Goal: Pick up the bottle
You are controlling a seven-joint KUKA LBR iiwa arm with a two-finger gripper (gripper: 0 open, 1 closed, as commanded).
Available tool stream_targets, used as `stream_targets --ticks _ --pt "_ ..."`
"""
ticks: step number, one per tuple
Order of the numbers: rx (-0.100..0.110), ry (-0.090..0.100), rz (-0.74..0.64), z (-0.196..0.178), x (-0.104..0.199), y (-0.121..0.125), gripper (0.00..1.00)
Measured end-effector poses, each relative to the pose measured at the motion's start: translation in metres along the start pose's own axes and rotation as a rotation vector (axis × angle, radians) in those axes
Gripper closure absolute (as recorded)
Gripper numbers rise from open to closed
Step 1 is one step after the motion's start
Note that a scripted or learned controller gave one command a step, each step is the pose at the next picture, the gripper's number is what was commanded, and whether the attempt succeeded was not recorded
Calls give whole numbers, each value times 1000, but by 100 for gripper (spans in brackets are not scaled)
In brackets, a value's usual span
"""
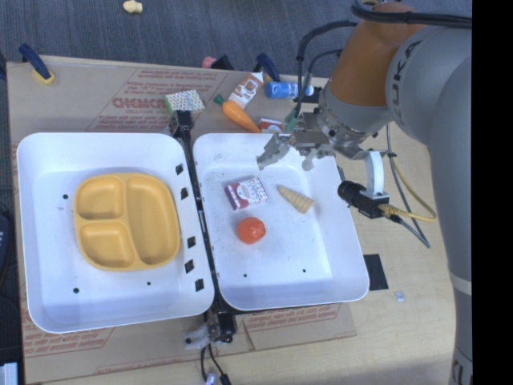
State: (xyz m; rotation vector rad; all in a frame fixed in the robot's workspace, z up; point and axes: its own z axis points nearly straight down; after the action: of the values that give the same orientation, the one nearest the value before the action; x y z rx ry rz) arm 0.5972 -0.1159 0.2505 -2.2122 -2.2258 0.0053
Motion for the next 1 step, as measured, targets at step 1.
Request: stream_targets --ticks 1 --pt "2 1 312 111 22 -33 0"
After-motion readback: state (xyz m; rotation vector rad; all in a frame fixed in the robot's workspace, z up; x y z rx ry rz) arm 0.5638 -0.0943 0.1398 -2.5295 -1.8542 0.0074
